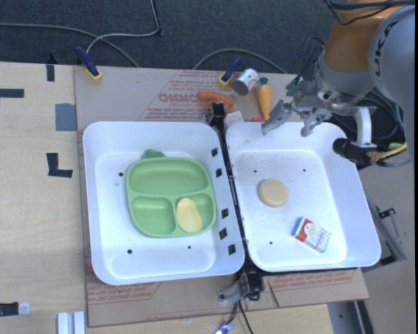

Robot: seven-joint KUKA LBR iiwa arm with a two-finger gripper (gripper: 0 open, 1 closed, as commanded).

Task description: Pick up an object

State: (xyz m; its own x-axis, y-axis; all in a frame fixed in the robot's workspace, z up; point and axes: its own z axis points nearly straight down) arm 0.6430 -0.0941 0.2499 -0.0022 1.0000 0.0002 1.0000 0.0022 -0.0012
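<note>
Brown cardboard over a pale counter (pixel 28 186) carries two shallow white plastic bins. Above the far rim of the right bin (pixel 348 207) the hand (pixel 293 120) is held with its two fingers spread and nothing between them. Below it, near the bin's middle, a round beige disc (pixel 272 193) is seen; a small red, white and blue carton (pixel 311 234) lies beyond that. The approach step is judged to be in hand: a descent onto one object is called for. Labels on the carton cannot be read.
</note>
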